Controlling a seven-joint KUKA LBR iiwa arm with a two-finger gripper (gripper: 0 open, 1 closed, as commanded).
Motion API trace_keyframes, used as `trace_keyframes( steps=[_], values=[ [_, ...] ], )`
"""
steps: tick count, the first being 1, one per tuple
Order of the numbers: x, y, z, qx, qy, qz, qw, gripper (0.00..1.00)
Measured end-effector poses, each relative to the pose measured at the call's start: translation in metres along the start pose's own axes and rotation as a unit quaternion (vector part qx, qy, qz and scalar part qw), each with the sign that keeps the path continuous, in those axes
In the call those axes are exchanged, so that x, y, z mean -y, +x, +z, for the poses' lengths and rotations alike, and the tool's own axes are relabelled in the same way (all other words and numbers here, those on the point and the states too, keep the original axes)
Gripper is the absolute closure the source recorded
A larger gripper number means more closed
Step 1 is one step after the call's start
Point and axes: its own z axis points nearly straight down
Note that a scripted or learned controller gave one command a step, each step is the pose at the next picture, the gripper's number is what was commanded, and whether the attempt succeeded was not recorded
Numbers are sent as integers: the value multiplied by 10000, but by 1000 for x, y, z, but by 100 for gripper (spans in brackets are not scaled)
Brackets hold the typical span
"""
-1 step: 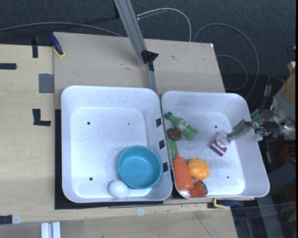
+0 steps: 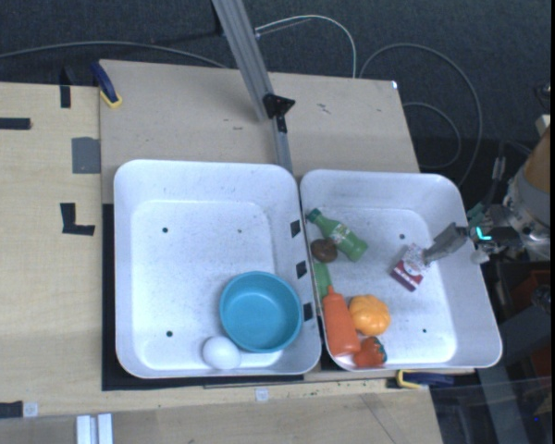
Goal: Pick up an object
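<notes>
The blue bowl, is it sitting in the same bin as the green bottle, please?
No, the blue bowl sits in the left bin, while the green bottle lies in the right bin.

Right bin: small red-and-white packet lying flat right of centre. Green bottle on its side near the left wall, tilted, cap toward upper left; dark brown round item touching it below. Orange carrot lengthwise along the left wall, green top pointing up. Orange fruit just beside the carrot. Red strawberry-like piece at the front wall. Left bin: blue bowl upright near the front right corner, white ball touching its rim.
</notes>
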Motion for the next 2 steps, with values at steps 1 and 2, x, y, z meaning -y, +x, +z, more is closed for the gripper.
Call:
trace_keyframes(
  steps=[1, 2],
  values=[
    [0, -2, 44, 0, 22, 6, 10000, 0],
    [-1, -3, 88, -2, 25, 5, 10000, 0]
  ],
)
